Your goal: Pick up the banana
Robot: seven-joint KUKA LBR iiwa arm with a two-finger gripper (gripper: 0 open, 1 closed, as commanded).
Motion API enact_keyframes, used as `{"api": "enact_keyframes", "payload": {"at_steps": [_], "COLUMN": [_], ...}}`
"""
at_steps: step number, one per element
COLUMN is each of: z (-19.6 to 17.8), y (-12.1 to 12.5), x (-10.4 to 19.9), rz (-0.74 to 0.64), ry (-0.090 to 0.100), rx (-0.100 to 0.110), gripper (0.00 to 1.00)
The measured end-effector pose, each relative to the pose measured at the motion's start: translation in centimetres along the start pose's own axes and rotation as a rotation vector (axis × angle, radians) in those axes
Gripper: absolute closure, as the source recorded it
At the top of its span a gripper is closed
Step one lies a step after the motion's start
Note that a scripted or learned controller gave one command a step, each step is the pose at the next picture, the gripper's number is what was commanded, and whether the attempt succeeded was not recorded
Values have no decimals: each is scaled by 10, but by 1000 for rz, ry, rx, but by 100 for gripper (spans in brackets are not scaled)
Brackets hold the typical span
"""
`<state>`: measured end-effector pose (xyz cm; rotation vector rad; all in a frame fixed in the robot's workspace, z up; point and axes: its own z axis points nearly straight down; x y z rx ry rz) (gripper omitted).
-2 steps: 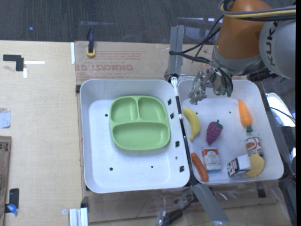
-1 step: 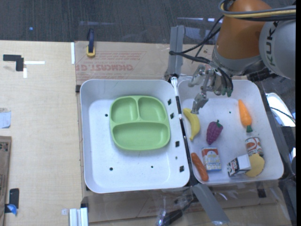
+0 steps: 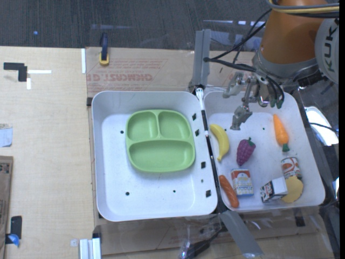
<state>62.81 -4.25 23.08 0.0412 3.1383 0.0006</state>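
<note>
- Nearest you, the hot dog [image 3: 228, 191] lies well below the gripper [image 3: 240, 117].
- Your banana [image 3: 220, 141] lies just below-left of the gripper, ungrasped; finger spread: cannot tell.
- Descending now, you risk nudging the grapes [image 3: 245, 150].

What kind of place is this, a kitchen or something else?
Probably a robotics lab, not a kitchen: a robot arm reaches over two white bins, toy food like a banana lies inside one.

A: The arm [image 3: 302, 23] is cut off by the top and right edges.
B: Yep, and the small carton's [image 3: 242, 182] label is blurred, can't be read.
</note>
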Motion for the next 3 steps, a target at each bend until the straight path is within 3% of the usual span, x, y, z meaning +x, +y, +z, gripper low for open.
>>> {"api": "enact_keyframes", "payload": {"at_steps": [1,2,3], "z": [41,41,122], "y": [7,-35,-49], "x": [-13,-7,-15], "rz": [-316,-470,-411], "ry": [3,3,4], "rx": [-2,-2,-3], "gripper": [0,0,0]}}
